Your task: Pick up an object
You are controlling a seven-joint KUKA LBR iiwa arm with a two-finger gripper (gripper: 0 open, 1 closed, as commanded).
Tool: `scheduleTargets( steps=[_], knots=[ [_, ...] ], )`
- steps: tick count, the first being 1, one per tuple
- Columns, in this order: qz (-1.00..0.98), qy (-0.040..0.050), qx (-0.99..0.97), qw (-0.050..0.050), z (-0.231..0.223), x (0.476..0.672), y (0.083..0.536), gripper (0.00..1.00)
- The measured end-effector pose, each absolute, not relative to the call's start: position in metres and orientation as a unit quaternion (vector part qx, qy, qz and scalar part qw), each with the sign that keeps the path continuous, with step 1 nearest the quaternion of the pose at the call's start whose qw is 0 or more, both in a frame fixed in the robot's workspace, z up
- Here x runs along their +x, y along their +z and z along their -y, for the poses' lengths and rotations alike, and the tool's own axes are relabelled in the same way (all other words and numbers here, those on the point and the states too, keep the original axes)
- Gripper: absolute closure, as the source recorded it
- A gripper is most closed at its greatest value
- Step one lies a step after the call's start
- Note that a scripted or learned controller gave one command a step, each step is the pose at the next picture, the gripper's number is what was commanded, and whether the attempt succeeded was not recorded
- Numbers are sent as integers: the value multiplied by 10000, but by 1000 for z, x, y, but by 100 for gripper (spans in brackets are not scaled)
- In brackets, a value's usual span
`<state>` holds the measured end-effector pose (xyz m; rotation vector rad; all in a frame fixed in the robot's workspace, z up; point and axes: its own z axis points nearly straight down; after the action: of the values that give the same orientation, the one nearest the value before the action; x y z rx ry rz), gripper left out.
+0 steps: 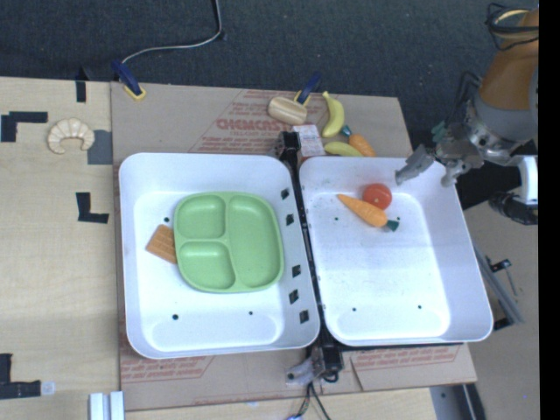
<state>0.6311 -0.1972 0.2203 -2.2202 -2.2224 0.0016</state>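
A toy carrot lies in the right bin near its back, with a red tomato touching it just behind. My gripper hovers over the back right corner of that bin, to the right of the tomato and apart from it. Its two fingers are spread, and nothing sits between them. In the left bin a green divided plate rests on the floor, with an orange-brown flat piece tucked at its left edge.
Behind the bins on the cardboard lie a bread roll, bananas and another small carrot. A croissant sits on the bench at the far left. A black clip strip joins the two bins.
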Motion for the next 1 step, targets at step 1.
scheduleTargets(
  steps=[1],
  knots=[
    [7077,7,-7065,13,145,622,95,0]
  ],
)
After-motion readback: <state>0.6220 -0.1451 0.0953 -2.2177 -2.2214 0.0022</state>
